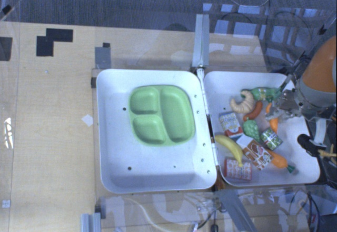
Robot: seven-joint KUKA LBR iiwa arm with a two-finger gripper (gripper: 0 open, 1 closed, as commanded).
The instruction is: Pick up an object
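Green tray lying in left bin. Lying in right bin: yellow banana, toy food. Hovering at right edge: hand, grip too hidden to tell.

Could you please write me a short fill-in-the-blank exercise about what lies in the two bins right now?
1. The green divided plate lies in the ____ bin as the camera sees it.
2. The plate has ____ compartments.
3. The banana lies in the right bin, and its colour is ____.
4. The carrot lies nearer the bin's ____ right corner.

Missing words: left; three; yellow; lower
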